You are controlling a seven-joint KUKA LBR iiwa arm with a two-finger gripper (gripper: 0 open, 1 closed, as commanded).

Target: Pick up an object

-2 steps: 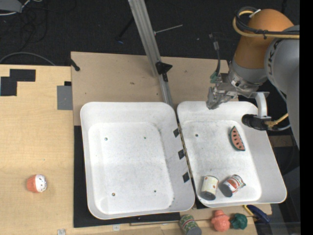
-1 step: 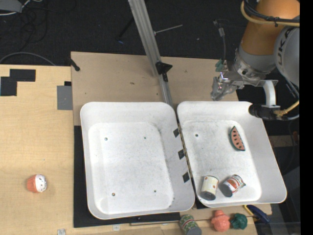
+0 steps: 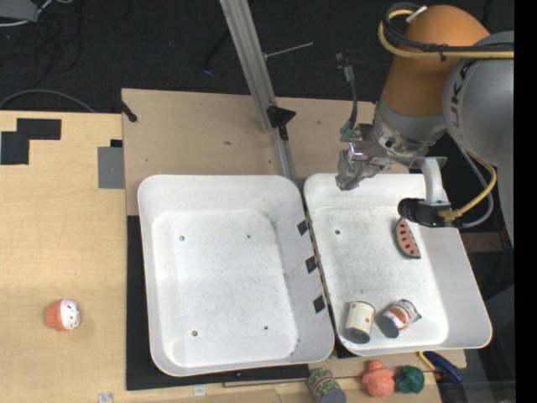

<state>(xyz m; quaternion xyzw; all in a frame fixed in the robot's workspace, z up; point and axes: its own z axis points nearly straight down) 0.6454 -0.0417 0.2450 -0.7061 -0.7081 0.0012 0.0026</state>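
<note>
The bench [image 3: 59,225] is light wood, with dark floor and cables behind it. Two white bins sit on it side by side. The left bin [image 3: 222,275] has nothing to grab in it. The right bin [image 3: 386,267] has three small things in it. A slice [image 3: 408,238] that looks like toy watermelon lies near its right wall. A cup [image 3: 360,321] and a can [image 3: 399,316] lie close together by its front edge. A small orange and white toy [image 3: 63,315] sits far off on the wood to the left. A few more toys [image 3: 379,379] lie just past the front of the right bin.

The grey arm [image 3: 436,65] comes in from the right. Its pincer [image 3: 356,171] hangs over the back edge of the right bin, and nothing is held in it. I cannot tell if it is apart or together, since it is small and dark here.

The slice is the nearest thing, to the front and right of the pincer, and apart from it. The cup and can are well apart from it, at the other end of the bin.

What could go wrong? The slice lies flat and thin, so the pincer might slide off it. The cup and can are round and could roll away. They are so close that the pincer might bump one while going for the other.
</note>
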